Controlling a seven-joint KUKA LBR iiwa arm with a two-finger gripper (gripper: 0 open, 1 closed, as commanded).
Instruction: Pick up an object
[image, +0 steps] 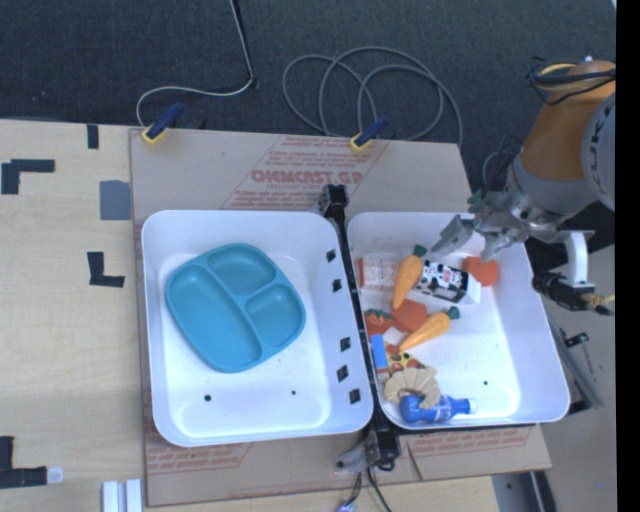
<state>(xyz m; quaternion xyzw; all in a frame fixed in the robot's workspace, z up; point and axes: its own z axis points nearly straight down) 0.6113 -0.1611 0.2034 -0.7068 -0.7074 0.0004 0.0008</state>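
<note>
Hovering over the right-hand shallow white bin (530, 350) near its far right corner, the grey two-finger gripper (470, 237) has its jaws spread and empty, seemingly lined up to drop onto the black-and-white printed packet (443, 280) beside two orange plastic carrots (407, 278).

Red print on cardboard sheet (290, 175) under bins, possibly "CHEMCAST GP"; too blurred for certainty.

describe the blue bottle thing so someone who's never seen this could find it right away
Look at the right-hand white bin, the one crowded with toy food. Go to its near edge, below the two carrots. The blue bottle lies on its side there beside a tan, fan-shaped piece; it is the only bright blue item at that edge.
</note>
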